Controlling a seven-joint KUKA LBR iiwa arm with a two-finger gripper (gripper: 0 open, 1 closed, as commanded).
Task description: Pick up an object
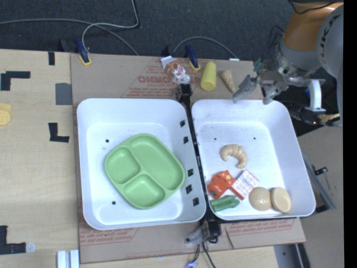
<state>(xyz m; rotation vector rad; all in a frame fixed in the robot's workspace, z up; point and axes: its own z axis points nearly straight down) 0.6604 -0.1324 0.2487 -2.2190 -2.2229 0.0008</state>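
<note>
- The bench point(33, 166) is seen from above, covered partly by a brown cardboard sheet point(139, 80) on which both bins rest.
- The left bin point(92, 116) and the right bin point(279, 121) are set side by side, touching along their inner rims.
- The arm point(312, 21) is seen at the upper right, its orange band above the grey wrist.
- A green divided plate point(144, 170) is laid flat in the left bin, turned at a slant.
- The gripper point(255, 92) is held over the cardboard just beyond the far rim of the right bin; its two fingers are spread apart and nothing is seen between them.
- A croissant point(235, 154) is found near the middle of the right bin, apart from the other items.
- Two tan bread rolls point(270, 199) are placed together at the near right corner of the right bin, touching each other.
- An orange toy piece point(220, 184) is found near the bin's front, with a green vegetable point(225, 203) just in front of it.
- A small red-and-white packet point(244, 183) lies between the orange piece and the rolls.
- A yellow cylinder point(208, 76) and a pale cone-shaped item point(228, 80) are left on the cardboard behind the right bin.
- A small wrapped item point(175, 70) is seen behind the seam of the bins.
</note>
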